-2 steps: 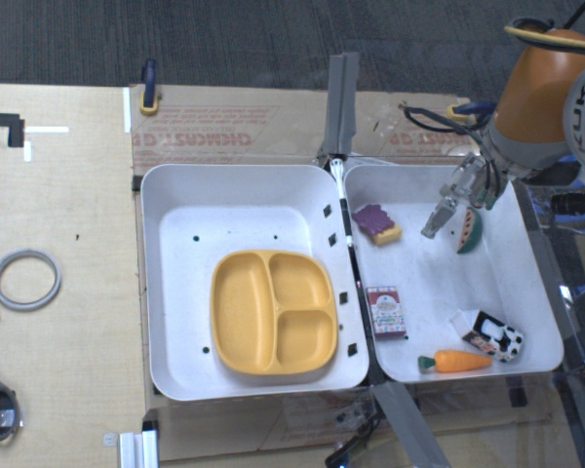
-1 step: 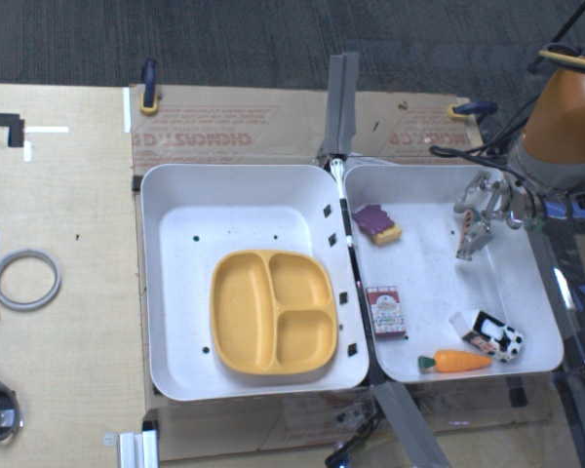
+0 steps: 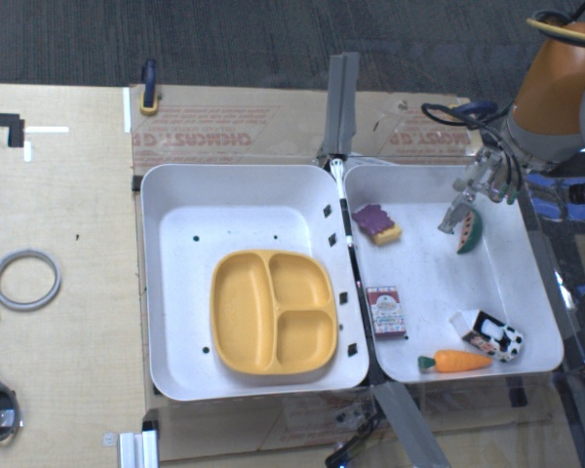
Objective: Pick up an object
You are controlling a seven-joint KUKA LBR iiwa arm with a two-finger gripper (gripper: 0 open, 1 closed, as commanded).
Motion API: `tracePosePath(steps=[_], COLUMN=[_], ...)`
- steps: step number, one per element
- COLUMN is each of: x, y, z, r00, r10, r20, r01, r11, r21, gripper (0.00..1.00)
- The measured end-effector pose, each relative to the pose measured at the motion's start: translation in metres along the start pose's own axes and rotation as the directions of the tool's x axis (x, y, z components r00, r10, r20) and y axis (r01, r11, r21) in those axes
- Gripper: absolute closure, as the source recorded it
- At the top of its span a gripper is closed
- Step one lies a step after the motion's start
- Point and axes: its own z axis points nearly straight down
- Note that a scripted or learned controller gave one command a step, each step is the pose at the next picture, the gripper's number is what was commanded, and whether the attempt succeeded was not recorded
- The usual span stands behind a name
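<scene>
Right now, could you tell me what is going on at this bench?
The grey arm reaches into the right bin from the right. Its claw hangs low beside the watermelon slice near the bin's far right side; I cannot tell whether it grips it. The purple sandwich toy, small red box, carrot and cow-patterned toy lie loose in that bin. The left bin holds a yellow divided plate.

Watermelon slice toy (image 3: 469,232), green rind and red flesh, lies tilted in the right bin's (image 3: 526,261) far part
</scene>
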Motion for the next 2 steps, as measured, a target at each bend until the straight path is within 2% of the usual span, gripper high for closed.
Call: tracePosePath(steps=[1, 2], x=[0.0338, 0.0338], y=[-0.0023, -0.0025], z=[0.0488, 0.0487], r00=[0.985, 0.985], r10=[-0.174, -0.174], r20=[-0.003, -0.003], r01=[0.174, 0.174], r11=[0.985, 0.985], r21=[0.0, 0.0], gripper=[0.0, 0.0])
